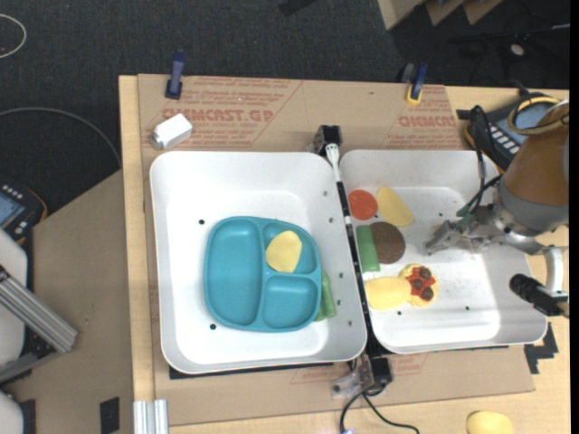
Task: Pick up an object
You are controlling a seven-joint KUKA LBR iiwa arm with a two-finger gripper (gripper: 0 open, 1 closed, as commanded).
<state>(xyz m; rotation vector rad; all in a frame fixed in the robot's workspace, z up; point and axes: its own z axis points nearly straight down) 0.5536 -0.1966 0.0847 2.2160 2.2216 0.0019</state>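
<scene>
My gripper (441,239) hangs over the middle of the right bin (470,328), pointing left, with the grey and orange arm behind it at the right edge. Just left of it lie a brown round piece (389,241) and a green block (366,248). Farther back sit a red round piece (363,204) and a pale yellow piece (394,206). Toward the front lie a yellow banana-like piece (387,292) and a small red cluster (421,282). Nothing shows in the gripper.
The left bin (181,324) holds a teal divided plate (237,278) with a yellow piece (284,251) in one compartment and a green piece (327,298) beside the plate. A black clamp (328,139) sits between the bins at the back.
</scene>
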